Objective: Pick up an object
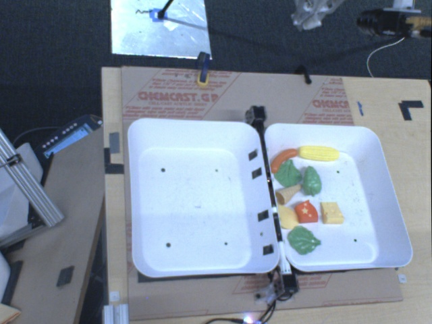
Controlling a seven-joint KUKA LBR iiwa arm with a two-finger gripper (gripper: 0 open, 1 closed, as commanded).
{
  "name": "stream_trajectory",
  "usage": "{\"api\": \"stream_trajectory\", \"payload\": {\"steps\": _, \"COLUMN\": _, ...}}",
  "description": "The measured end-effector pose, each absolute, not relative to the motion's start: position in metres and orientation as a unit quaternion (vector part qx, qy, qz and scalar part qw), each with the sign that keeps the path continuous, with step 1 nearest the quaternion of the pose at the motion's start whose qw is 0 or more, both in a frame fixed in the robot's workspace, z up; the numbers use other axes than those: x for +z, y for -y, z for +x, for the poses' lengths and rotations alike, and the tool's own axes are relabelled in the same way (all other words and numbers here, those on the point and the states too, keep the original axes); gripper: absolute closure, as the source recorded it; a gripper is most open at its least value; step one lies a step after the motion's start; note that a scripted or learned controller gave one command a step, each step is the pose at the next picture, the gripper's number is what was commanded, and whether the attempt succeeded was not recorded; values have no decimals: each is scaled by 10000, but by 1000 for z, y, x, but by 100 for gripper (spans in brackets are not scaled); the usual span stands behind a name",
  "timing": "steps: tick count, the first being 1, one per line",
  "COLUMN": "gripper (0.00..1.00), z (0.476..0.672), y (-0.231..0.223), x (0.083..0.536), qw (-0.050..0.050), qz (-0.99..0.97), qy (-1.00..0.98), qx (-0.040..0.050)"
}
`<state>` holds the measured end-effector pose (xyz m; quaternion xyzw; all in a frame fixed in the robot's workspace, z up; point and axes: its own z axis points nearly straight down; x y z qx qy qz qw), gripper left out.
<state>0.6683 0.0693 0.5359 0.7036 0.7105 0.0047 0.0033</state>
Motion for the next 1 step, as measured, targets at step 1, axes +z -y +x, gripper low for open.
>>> {"api": "stream_trajectory", "payload": {"steps": 1, "gripper": 100, "z": 668, "y": -81, "x": 536, "qw": 10, "qz": 7054, "qy": -7088, "qx": 12}}
